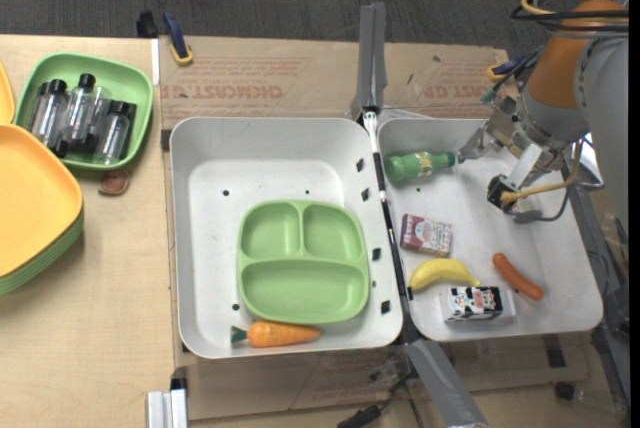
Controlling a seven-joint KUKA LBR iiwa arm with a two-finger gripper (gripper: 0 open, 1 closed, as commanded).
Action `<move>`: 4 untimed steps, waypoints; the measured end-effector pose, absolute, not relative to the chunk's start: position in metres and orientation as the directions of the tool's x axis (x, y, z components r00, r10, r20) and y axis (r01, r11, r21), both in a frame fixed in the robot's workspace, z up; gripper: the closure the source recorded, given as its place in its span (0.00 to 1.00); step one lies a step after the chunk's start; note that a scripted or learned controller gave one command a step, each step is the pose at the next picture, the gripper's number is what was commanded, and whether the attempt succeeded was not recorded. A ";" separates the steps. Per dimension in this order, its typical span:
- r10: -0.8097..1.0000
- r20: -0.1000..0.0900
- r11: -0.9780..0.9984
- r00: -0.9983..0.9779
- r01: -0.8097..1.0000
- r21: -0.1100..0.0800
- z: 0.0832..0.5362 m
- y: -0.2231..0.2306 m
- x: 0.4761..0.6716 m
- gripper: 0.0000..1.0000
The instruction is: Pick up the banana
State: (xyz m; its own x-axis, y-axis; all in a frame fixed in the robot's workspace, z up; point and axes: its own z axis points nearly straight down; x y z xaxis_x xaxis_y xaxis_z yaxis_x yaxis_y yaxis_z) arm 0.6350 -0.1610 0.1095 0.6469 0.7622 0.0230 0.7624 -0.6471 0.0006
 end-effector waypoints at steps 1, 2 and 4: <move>0.810 0.032 -0.586 0.586 0.811 -0.011 0.102 -0.167 0.648 0.00; 0.861 0.036 -0.506 0.507 0.862 -0.031 0.094 -0.173 0.660 0.00; 0.862 0.022 -0.505 0.506 0.863 -0.012 0.103 -0.181 0.667 1.00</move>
State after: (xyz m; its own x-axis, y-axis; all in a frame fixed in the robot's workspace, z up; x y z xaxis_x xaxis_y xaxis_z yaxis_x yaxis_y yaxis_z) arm 0.6667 -0.1814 0.1032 0.5056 0.8625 0.0225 0.8628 -0.5055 -0.0121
